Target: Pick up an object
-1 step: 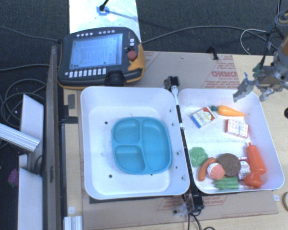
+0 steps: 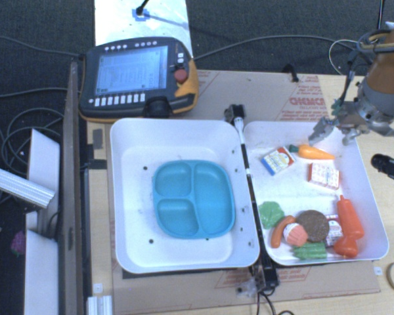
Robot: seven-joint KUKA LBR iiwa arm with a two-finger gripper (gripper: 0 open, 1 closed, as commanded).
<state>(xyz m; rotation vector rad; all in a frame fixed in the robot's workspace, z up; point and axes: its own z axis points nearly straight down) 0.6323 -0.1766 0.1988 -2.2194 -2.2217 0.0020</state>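
Observation:
The right bin [image 2: 364, 176] holds several toy foods. An orange carrot [image 2: 314, 152] lies near its far edge, with a small blue-and-orange box [image 2: 278, 161] to its left and a red-and-white packet [image 2: 324, 175] just in front. Nearer the front lie a red bottle [image 2: 349, 218], a brown patty [image 2: 312, 225], a green leaf [image 2: 271, 213] and a sausage [image 2: 282, 230]. My gripper [image 2: 335, 134] hangs over the bin's far right corner, just above and behind the carrot. Its fingers [image 2: 319, 131] are spread open with nothing between them.
The left bin [image 2: 131, 176] holds a blue divided plate [image 2: 194, 199]. A teach pendant [image 2: 139, 74] sits behind the left bin. A black clip [image 2: 236, 114] marks the seam between the bins. Cables trail behind the arm at the upper right.

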